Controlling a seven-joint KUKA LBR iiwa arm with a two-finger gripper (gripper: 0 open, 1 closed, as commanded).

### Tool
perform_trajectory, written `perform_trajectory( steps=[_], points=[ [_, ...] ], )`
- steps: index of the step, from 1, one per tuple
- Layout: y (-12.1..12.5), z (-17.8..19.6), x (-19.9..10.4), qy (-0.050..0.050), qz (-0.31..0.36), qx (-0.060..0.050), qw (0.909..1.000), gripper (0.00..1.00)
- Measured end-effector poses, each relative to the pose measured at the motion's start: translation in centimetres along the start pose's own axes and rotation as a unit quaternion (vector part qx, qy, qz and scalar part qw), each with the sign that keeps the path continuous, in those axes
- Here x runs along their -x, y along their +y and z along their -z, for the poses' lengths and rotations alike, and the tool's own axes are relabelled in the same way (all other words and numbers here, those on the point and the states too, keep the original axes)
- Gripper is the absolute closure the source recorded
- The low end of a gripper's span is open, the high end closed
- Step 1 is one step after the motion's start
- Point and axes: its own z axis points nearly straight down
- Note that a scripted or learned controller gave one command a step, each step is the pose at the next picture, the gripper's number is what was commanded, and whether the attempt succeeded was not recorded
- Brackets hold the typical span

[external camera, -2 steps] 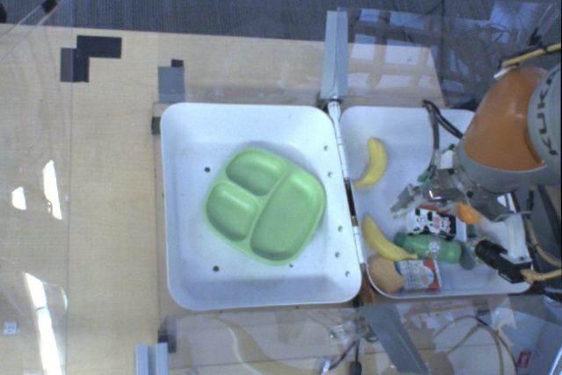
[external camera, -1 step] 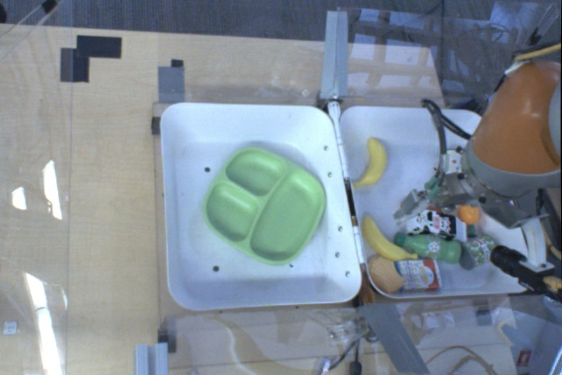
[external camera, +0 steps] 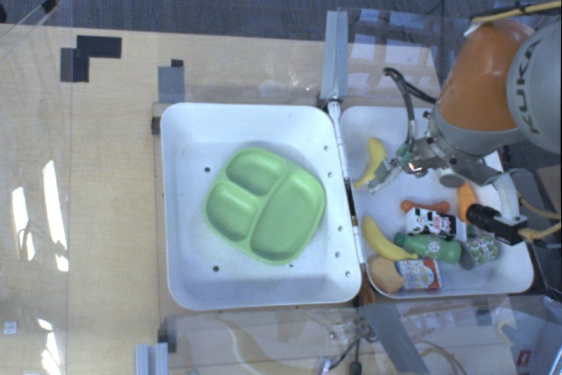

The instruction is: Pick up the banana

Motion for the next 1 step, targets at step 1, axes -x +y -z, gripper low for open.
perform_trajectory(
  steps=[1],
  points=[
    [5.35, -0.04, -0.58, 0.000, -0.012, 0.000, 0.9999, 0.00]
  ],
)
